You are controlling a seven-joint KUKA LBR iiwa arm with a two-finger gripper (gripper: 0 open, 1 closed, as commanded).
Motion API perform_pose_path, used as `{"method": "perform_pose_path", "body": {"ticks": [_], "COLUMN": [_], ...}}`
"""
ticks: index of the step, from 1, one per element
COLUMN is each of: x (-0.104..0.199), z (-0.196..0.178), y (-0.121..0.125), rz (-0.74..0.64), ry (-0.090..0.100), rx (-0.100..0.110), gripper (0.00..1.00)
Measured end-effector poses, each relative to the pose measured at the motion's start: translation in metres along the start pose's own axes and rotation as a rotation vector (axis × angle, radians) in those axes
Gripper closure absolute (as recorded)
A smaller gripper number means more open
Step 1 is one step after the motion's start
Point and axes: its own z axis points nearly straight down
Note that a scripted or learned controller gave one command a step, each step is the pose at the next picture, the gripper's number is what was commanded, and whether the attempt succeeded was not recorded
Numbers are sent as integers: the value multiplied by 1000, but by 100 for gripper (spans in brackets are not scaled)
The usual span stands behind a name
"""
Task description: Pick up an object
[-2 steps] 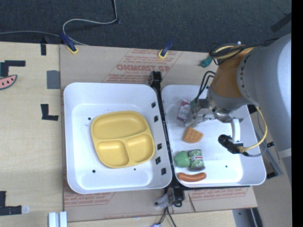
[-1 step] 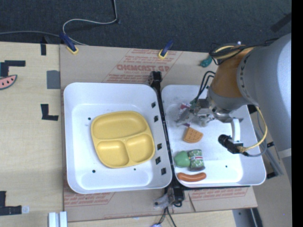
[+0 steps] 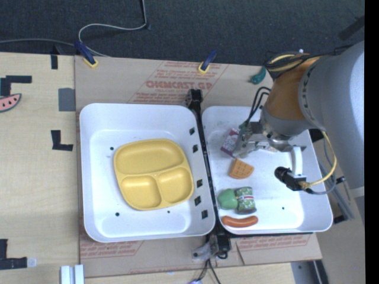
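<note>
From above, the worktop (image 3: pixel 41 176) carries two shallow white bins side by side on a sheet of printed cardboard (image 3: pixel 172 84). The left bin (image 3: pixel 98 218) holds a yellow divided plate (image 3: pixel 154 173) with three compartments, lying flat near the bin's middle.

The right bin (image 3: pixel 314 215) holds the small things. A waffle-patterned orange piece (image 3: pixel 241 169) lies near the bin's middle. Nearer the front edge sit a green rounded toy (image 3: pixel 227 199) and, touching its right side, a small green-labelled can (image 3: pixel 246 200) lying on its side. Just in front of those two, along the front wall, lies a toy hot dog (image 3: pixel 239 220). Toward the back left of this bin a purple-and-white packet (image 3: pixel 230 144) stands tilted.

The grey arm (image 3: pixel 340 111) with its orange band (image 3: pixel 287 93) reaches in from the right over the right bin. The claw (image 3: pixel 244 145) is down low just beside the purple-and-white packet, above the waffle piece; its metal parts overlap the packet's right edge, and I cannot tell whether it is released, clenched or grasping the packet. Black cables (image 3: pixel 293 179) loop from the wrist over the bin's right part.

Blue-and-yellow clamps (image 3: pixel 87 55) sit at the cardboard's back edge.
</note>
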Motion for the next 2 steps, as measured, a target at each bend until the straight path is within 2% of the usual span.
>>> {"method": "perform_pose_path", "body": {"ticks": [1, 2], "x": [0, 1], "z": [0, -9], "y": [0, 0], "rz": [0, -1], "ry": [0, 1], "rx": [0, 2], "gripper": [0, 100]}}
